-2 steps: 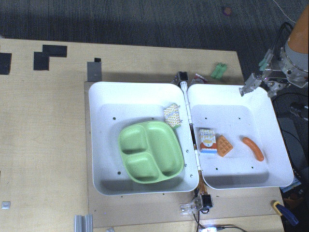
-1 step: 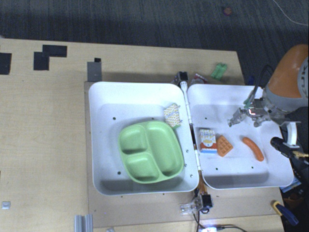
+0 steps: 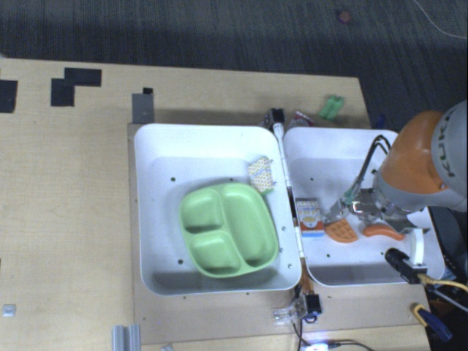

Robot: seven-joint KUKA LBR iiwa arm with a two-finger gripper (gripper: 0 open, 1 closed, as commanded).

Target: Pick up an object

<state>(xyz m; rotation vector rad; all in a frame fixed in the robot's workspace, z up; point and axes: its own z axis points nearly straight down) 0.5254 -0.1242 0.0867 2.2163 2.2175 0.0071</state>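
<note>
Camera view. Two shallow white bins of smooth moulded plastic with rounded corners sit side by side on a pale wooden bench (image 3: pixel 66 218).

The left bin (image 3: pixel 157 167) holds a green plate (image 3: pixel 228 229), matte, rounded-rectangular, divided into three compartments and lying slightly askew. Touching its upper right corner is a small cream patterned scrap (image 3: pixel 260 172) with a dotted surface.

The right bin (image 3: pixel 322 152) holds three small things near its lower middle:
- a printed packet (image 3: pixel 308 215) against the bin's left wall;
- an orange waffle piece (image 3: pixel 341 232), flat, with a ridged grid texture;
- a red curved piece (image 3: pixel 382 232), smooth and elongated, just right of the waffle piece.

The grey arm with its orange band (image 3: pixel 413 156) reaches in from the right. The gripper (image 3: pixel 352 205) hangs just above the orange waffle piece, and its body covers part of the bin floor behind. Whether it is released or clenched cannot be told.

A ribbed green toy (image 3: pixel 331 107) lies on the bench beyond the right bin.
</note>
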